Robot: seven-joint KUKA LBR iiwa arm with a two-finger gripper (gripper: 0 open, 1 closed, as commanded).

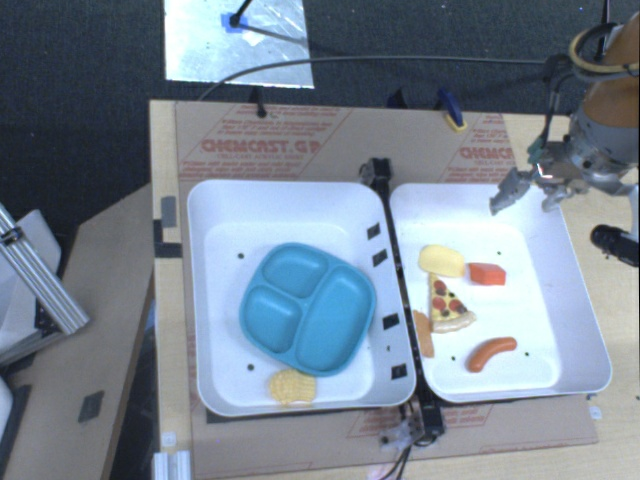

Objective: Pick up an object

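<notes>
The right bin (575,268) holds a yellow piece (441,260), a red-orange block (487,274), a pizza slice (450,306), a small orange stick (424,333) and a sausage (492,353). My gripper (530,196) hangs over the far right part of this bin, up and to the right of the red-orange block. Its two fingers (503,197) are spread apart and open, with nothing between them.
In the left bin (215,268) lie a blue divided plate (308,308) and a yellow corn piece (293,386) at the front. A black divider (392,268) runs between the bins. A shiny sheet (238,28) and cables lie at the back.
</notes>
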